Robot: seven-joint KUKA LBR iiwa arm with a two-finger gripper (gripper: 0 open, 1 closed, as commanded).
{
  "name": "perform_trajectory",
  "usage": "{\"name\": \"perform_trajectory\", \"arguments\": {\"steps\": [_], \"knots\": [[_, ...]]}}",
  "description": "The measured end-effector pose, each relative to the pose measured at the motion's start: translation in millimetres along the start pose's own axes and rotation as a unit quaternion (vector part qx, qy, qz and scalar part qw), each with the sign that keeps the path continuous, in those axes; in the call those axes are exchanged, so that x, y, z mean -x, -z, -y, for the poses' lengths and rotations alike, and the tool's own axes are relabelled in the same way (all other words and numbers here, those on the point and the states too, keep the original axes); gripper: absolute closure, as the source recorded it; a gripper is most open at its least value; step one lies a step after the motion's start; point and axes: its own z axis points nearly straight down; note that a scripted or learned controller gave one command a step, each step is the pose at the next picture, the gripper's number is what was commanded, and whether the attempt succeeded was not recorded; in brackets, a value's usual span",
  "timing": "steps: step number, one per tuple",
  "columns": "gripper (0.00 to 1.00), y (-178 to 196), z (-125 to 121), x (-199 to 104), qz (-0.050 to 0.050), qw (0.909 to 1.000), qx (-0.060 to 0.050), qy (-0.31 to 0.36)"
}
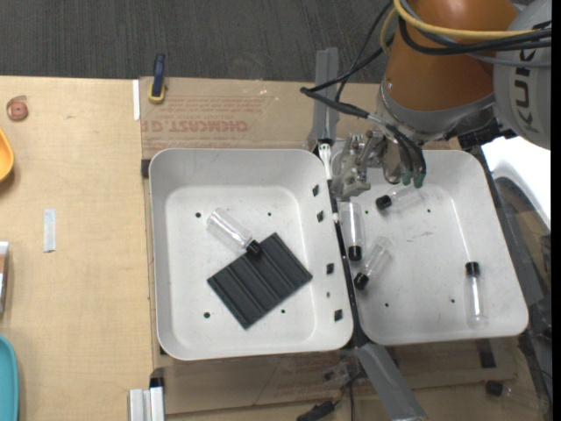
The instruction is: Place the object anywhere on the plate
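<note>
Two shallow white bins are seen side by side on the bench. In the left bin [175, 323], a dark ribbed plate [260, 280] is laid at a slant near the centre. A clear vial with a black cap [232, 231] is found at the plate's 11 o'clock corner, its cap end touching or just overlapping the plate's edge.

In the right bin [438, 323], four more clear, black-capped vials are scattered: one [351, 229] along the 9 o'clock wall, one [372, 263] just beside it toward the centre, one [396, 199] near 11 o'clock, and one [474, 289] well apart at 4 o'clock.

The gripper [372, 167] is positioned over the right bin's 11 o'clock corner, beneath the orange band. How far it is open cannot be told, and nothing can be made out in its grasp.
</note>
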Motion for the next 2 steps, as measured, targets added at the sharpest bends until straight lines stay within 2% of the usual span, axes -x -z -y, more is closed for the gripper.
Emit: {"name": "perform_trajectory", "arguments": {"steps": [1,2], "knots": [[1.0,3,6,-33,-0.001,0.9959,0.0,0.091],[1.0,-38,-29,-39,-0.001,0.9527,0.001,0.304]]}}
